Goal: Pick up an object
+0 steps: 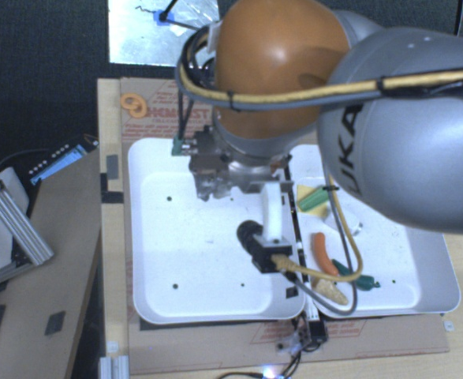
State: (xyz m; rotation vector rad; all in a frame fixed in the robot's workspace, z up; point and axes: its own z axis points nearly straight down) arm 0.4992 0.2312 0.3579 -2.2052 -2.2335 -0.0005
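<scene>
**Claw low over the left bin, objects in the right one**

The claw point(209, 186) hangs over the back part of the left bin point(156, 290), close to its white floor. From this angle I cannot tell whether it is open or closed, and nothing can be seen gripped in it. Above it the wrist points almost straight down, the orange band point(282, 54) bulks large towards the camera, and the grey arm point(405, 156) leaves to the right.

All the objects lie apart from the claw, across the divide in the right bin point(444, 290). A green-and-yellow piece point(314, 199) is nearest. An orange carrot-shaped piece point(323, 253) lies further forward. A pale yellow piece point(331, 292) and a small dark green piece point(366, 282) sit near the front rim. Both bins rest on the desk point(111, 125).
</scene>
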